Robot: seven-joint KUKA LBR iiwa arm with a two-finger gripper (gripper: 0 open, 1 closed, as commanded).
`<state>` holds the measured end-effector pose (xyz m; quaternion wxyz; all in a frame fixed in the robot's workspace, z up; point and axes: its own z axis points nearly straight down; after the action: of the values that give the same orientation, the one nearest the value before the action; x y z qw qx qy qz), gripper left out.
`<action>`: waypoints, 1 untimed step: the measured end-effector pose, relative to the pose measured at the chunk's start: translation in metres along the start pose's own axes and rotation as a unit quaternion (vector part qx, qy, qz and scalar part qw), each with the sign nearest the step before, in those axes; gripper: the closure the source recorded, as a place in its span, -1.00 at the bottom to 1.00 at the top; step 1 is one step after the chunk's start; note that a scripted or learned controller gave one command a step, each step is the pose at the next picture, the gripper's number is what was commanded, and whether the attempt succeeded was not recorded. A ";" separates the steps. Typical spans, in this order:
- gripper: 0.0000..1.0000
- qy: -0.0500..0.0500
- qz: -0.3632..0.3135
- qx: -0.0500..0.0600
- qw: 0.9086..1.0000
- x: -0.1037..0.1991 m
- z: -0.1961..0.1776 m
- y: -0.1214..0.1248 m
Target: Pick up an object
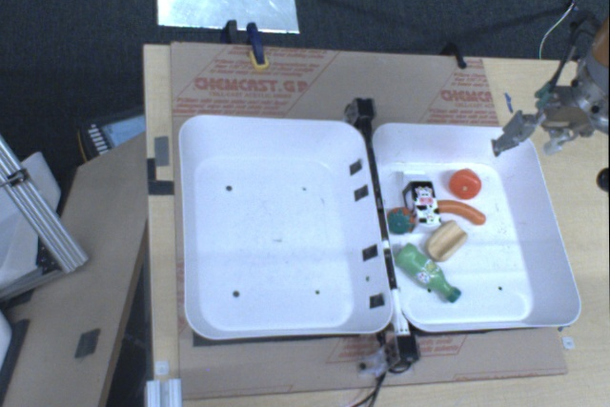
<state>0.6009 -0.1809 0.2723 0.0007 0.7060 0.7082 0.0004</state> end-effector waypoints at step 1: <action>-1.00 0.001 0.003 0.007 1.000 -0.027 0.114 -0.062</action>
<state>0.5394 -0.2081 0.1585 -0.0050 0.7084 0.7058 -0.0032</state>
